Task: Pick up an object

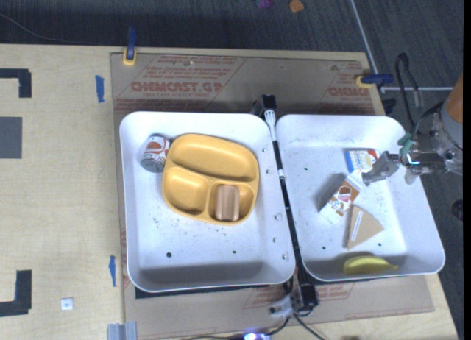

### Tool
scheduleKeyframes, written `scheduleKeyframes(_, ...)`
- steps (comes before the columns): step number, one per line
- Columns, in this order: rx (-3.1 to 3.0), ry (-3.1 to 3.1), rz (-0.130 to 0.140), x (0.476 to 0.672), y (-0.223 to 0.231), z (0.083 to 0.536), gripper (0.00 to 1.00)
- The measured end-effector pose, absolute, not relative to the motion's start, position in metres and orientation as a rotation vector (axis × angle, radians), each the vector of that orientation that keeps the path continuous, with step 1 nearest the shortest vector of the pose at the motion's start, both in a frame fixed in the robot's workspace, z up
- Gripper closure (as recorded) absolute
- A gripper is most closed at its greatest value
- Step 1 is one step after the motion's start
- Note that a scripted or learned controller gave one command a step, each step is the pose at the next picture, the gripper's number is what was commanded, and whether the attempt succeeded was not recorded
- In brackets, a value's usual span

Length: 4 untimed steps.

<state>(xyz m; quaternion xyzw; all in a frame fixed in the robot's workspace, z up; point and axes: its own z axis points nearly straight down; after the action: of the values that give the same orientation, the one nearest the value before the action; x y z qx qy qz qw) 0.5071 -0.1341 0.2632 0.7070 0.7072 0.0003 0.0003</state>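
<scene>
The right bin [430, 237] holds a small blue, white and red packet [358, 159], a little carton [338, 202] lying tilted, a tan wedge [362, 227] and a yellow banana [368, 263] at the near wall. My gripper [384, 168] reaches in over the bin's right rim and hangs just right of the packet, above and to the right of the carton. Nothing shows held in it. The left bin [195, 278] holds a yellow divided plate [210, 176], with a brown block [226, 202] in one compartment and a can [154, 152] at its upper left.
Both bins rest on a brown board [184, 81] clamped to the bench. A black divider [278, 176] runs between the bins. Cables [405, 81] hang near the arm at the right.
</scene>
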Motion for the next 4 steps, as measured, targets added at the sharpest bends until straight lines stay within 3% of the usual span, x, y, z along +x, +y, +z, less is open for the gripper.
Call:
scheduleKeyframes(1,2.222,2.221,-0.001,0.543,-0.119,0.106,0.0)
scheduleKeyframes(2,2.21,2.208,0.012,0.507,-0.098,0.089,0.0)
scheduleKeyframes(3,2.209,2.199,0.011,0.507,-0.101,0.1,1.0)
scheduleKeyframes(4,2.22,2.222,0.002,0.483,-0.023,0.185,1.0)
